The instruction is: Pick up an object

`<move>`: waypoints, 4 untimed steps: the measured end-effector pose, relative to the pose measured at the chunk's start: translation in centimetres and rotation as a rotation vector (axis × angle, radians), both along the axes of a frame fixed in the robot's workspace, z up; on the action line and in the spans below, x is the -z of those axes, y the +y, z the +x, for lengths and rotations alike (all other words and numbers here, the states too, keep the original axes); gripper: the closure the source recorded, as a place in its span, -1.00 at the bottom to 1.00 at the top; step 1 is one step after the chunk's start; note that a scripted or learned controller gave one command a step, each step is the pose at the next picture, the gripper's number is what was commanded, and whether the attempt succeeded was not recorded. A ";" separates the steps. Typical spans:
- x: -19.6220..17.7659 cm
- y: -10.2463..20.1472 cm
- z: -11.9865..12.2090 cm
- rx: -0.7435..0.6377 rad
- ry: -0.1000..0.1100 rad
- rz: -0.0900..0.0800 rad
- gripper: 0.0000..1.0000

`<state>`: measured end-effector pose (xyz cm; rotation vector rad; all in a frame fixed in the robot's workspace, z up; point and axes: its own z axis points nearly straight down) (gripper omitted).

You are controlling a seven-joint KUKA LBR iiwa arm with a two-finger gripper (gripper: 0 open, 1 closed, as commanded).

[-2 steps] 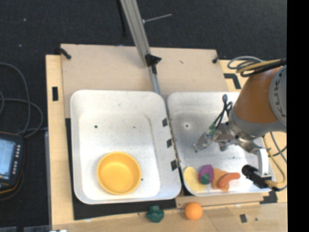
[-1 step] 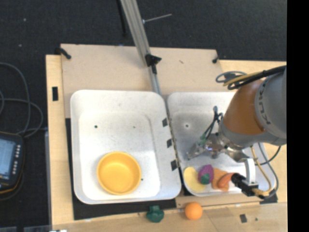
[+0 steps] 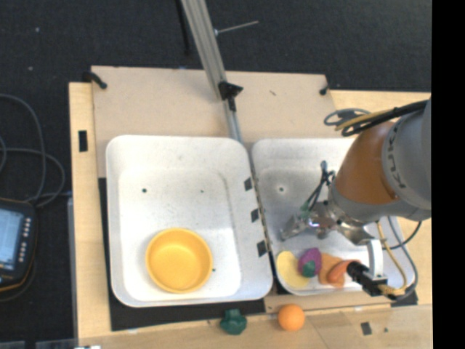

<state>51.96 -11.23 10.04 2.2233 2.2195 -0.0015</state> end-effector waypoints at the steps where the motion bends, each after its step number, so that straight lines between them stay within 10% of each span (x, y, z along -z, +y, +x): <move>1: -1.1 0.1 0.2 0.004 -0.005 0.003 1.00; 4: -15.8 -0.4 1.2 -0.006 -0.009 -0.001 1.00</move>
